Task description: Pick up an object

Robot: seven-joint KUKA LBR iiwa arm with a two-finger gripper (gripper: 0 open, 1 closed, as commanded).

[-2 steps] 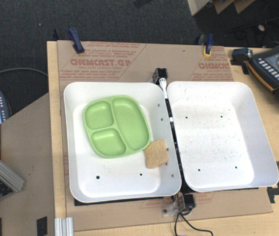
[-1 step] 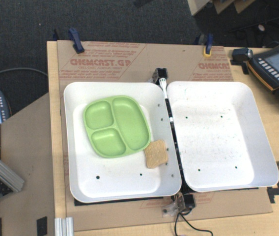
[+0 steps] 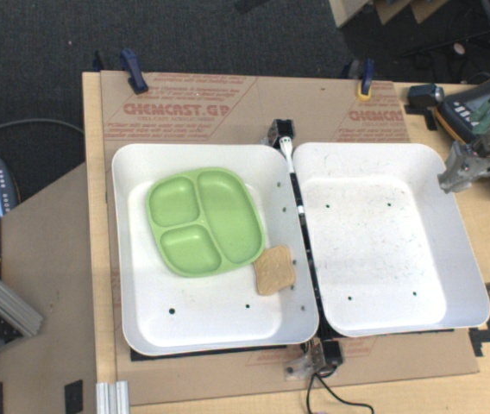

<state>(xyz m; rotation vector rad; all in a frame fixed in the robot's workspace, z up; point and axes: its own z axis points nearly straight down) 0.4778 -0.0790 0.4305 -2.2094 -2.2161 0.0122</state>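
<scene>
The gripper [image 3: 465, 166] hung at the right bin's [image 3: 452, 300] far right corner, likely parked clear of the objects. Both candidates lay in the left bin [image 3: 133, 257]: a green divided plate [image 3: 204, 222] toward its middle and a tan sponge [image 3: 273, 270] touching the plate's near right rim. The bins sat on a brown board [image 3: 219, 102] above dark carpet [image 3: 141, 15].

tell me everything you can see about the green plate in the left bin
The green plate is a pale green divided tray, plastic by its look, with rounded corners and three compartments, all holding nothing. It lies flat and right side up in the left bin, turned at a slant to the bin's walls, towards the far side. A tan sponge-like square lies against its near right corner.
</scene>
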